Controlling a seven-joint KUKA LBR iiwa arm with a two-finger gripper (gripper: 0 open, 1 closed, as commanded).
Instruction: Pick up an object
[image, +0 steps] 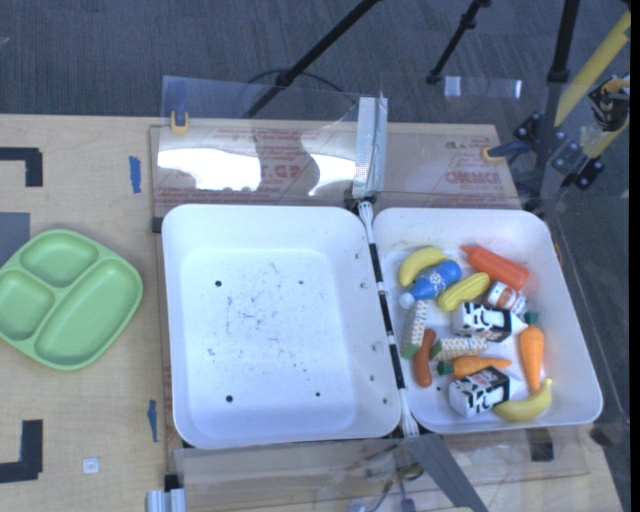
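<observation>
Toys for picking sit far right from my seat: past the green plate (68, 298) and the left bin (190, 240), they crowd the right bin (575, 300). I cannot tell the hand's state. Bananas (421, 263), carrot (532, 355) and cow blocks (482, 320) touch, so fingers could wedge or snag two.

The pale wooden desk (80, 180) carries two shallow white bins side by side, the left bin (270, 320) touching the right bin (560, 300) along a shared edge. Well apart to their left lies a green divided plate (65, 298). Black corner marks (25, 165) and bits of blue tape (134, 173) sit on the wood.
</observation>
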